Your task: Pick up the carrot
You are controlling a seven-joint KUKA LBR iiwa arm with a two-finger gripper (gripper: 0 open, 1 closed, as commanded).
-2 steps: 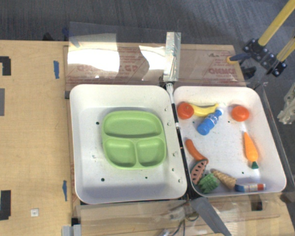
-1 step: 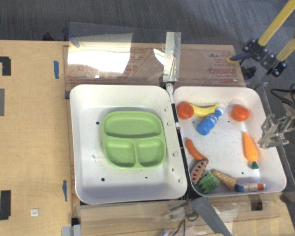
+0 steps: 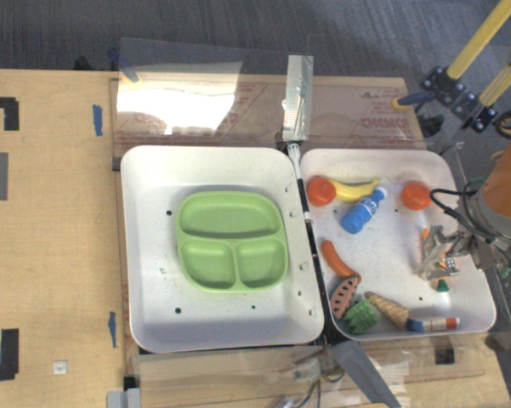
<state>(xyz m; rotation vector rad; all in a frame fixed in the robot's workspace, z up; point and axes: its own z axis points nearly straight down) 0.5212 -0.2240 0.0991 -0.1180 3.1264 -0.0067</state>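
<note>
At the right edge of the bench, the grey arm (image 3: 503, 228) reaches in over the right-hand white bin (image 3: 472, 308). Its orange band is just visible at the border, with black cables looping beside it. The wrist points down and leftward, and the metal gripper (image 3: 440, 258) hangs low over the right half of that bin, close to the floor. From here I cannot tell whether it is released or clenched; the tip is a tangle of metal and small coloured bits. A small orange sliver (image 3: 425, 235) lies just to its far-left.

The carrot (image 3: 338, 258), an orange-red tapered stick, lies near the left wall of the right bin, about midway between near and far, well apart from the gripper.

Counting the rest of that bin:
- Two orange round balls, one far left (image 3: 320, 191) and one far right (image 3: 416, 196).
- One yellow banana (image 3: 355, 189).
- One blue plastic bottle (image 3: 361, 212) with a white cap.
- One pink seeded slice (image 3: 344, 294).
- One green leafy lump (image 3: 362, 315).
- One tan cone (image 3: 389, 309).
- One marker pen (image 3: 432, 322) with blue and red ends.

The left-hand white bin (image 3: 144, 228) holds one green plastic plate (image 3: 231, 239) with three compartments.
</note>
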